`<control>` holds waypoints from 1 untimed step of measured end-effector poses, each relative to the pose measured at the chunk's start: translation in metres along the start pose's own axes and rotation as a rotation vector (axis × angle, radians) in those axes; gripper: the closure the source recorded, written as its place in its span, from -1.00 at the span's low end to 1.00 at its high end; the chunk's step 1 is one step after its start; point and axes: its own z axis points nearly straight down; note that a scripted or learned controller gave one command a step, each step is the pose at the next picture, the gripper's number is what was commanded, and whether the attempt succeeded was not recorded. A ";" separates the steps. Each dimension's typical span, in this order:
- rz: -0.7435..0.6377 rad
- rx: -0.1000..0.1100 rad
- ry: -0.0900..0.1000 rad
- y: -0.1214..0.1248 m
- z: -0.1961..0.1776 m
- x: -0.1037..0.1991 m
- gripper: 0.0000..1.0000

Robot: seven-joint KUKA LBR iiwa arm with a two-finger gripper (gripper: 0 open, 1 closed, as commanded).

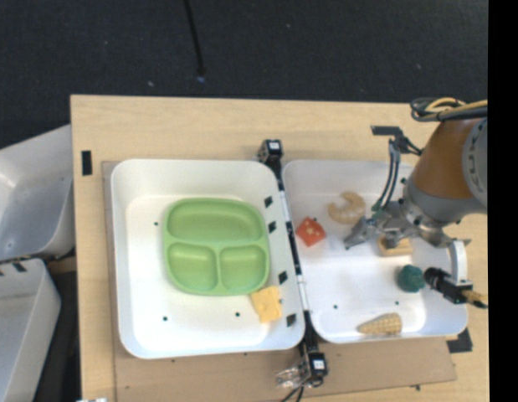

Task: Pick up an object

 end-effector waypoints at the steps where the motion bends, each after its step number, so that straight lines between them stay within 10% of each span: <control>1: 0.003 -0.005 -0.003 0.001 0.014 -0.002 -1.00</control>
